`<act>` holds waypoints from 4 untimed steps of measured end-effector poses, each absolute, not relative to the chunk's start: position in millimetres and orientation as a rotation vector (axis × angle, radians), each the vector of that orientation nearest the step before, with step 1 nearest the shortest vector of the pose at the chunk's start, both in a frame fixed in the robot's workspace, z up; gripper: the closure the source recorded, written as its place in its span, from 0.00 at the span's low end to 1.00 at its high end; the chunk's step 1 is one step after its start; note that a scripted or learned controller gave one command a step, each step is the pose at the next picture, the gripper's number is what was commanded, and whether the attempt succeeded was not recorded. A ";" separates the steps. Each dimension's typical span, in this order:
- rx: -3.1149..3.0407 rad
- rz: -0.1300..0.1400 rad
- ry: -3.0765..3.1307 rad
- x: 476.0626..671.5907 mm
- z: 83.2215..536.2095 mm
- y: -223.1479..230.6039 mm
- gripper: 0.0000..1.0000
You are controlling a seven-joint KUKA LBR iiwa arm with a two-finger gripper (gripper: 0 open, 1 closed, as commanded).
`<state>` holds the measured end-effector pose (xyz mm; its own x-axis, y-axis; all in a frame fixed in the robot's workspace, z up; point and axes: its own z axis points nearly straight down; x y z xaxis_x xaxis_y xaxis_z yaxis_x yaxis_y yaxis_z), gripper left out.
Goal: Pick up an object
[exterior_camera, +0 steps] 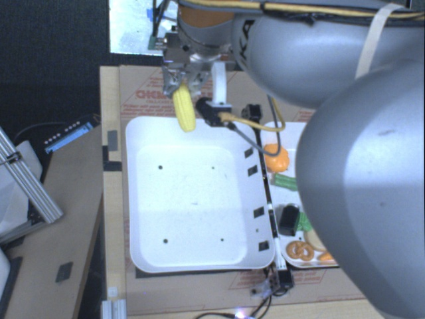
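The yellow corn cob (184,110) hangs nearly upright, its long axis running top to bottom with the lower tip leaning slightly toward the right, above the far rim of the left bin (192,198). The grey arm (345,78) sweeps in from the right, big and close to the camera, its orange band just above the wrist, which points straight down. The pincer (180,85) is closed on the upper end of the cob, fingers narrow around it, though the grip point is partly shadowed, so I judge that loosely. In the right bin (292,133) lie an orange ball (279,159), a green piece (287,182) and a pretzel (300,250).
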<state>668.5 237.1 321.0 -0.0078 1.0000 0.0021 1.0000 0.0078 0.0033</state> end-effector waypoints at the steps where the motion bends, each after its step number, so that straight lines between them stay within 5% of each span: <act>1: 2.213 0.009 2.227 668.8 368.2 234.6 1.00; 4: 2.214 0.002 2.228 668.4 404.1 234.6 1.00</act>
